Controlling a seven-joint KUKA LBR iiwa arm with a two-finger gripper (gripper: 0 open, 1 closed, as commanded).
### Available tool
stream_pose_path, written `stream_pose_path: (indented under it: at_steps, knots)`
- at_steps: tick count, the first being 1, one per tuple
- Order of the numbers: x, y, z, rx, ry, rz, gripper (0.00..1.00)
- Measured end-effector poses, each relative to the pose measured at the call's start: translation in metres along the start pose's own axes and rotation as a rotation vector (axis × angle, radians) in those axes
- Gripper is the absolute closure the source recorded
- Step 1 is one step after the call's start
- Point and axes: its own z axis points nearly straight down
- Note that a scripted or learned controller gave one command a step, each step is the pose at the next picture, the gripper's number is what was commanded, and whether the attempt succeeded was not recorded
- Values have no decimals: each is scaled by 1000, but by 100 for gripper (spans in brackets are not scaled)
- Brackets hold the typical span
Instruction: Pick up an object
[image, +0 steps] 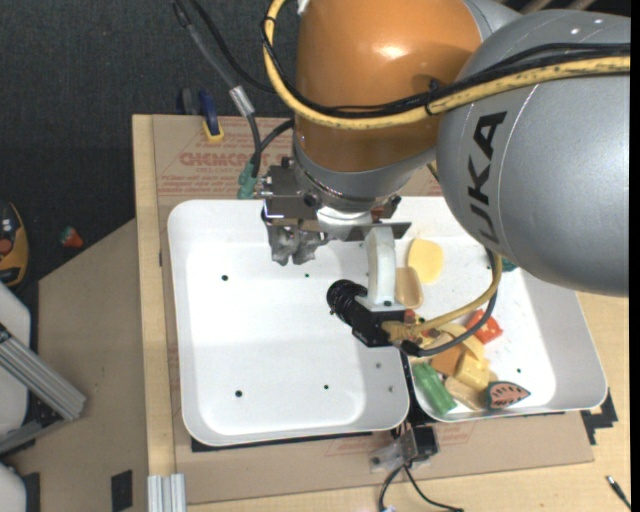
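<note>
a kuka arm (520, 130), grey with a broad orange band, reaches in over two shallow white bins on a cardboard-covered surface (160, 180), its gripper (292, 245) hanging above the far edge of the left bin (260, 400). whether the jaws stand open or closed cannot be told from this angle, and nothing is visibly held between them.

the candidates for picking all lie in the right bin (570, 350), clustered at its near left corner and along the wall shared with the left bin: a pale yellow piece (427, 260), a tan piece (407, 286) just beside it, a small red piece (487, 328), a green piece (434, 388), a yellow-tan block (468, 370) and a watermelon slice (507, 394) (all look like toy food). a black cable bundle (352, 305) and a white bracket (381, 265) hang in front of part of the heap.

judged by looks, these are light, rigid moulded plastic, smooth and likely slippery, not fragile. the yellow-tan block, with flatter sides, seems the surest to pinch across its narrow width; the rounded pale yellow piece may squirt out unless taken across its thin edges. pieces touching one another near the bin wall leave little room for the jaws to straddle them.
</note>
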Motion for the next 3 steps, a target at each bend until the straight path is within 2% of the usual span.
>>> stream_pose_path:
  at_steps: [1,2,3]
  knots:
    - [6,-26,-142,-27,11,5,100]
    - [5,-26,-23,0,-4,11,100]
    - [5,-26,-178,-30,10,8,100]
